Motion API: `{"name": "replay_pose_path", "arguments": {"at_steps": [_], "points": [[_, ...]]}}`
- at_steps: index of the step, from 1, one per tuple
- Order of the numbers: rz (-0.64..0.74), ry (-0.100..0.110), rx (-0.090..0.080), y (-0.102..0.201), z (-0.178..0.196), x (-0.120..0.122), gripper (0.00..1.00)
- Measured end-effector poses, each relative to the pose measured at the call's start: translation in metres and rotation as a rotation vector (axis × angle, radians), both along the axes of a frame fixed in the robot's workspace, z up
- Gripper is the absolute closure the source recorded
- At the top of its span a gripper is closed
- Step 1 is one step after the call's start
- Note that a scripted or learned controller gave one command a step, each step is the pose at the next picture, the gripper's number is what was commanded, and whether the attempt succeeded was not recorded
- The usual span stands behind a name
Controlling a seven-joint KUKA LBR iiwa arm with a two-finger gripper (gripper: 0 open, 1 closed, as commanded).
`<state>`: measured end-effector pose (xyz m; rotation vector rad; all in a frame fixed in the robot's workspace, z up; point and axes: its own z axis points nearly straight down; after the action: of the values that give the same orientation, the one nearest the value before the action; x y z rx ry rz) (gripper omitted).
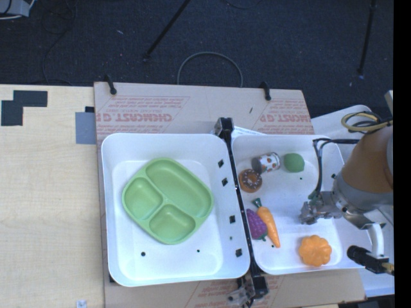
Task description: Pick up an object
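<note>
plate [168, 199] in left bin [115, 172], carrot [268, 226] in right bin [292, 266]

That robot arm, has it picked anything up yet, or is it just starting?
Nothing looks picked up yet. The gripper sits low in the right bin, and I see nothing held. The orange pumpkin, carrot, donut and green ball all lie in the bin. The grab is left.

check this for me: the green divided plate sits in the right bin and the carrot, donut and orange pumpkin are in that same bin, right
Not quite. The camera view shows the green divided plate in the left bin, alone. The carrot, donut and orange pumpkin are in the right bin.
</note>
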<state>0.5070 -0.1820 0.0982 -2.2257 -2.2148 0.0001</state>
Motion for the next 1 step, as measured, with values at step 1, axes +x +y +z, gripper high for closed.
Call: {"name": "replay_pose_path", "arguments": {"at_steps": [1], "points": [[0.000, -0.002, -0.001, -0.0046, 0.0427, -0.0001, 1.00]]}}
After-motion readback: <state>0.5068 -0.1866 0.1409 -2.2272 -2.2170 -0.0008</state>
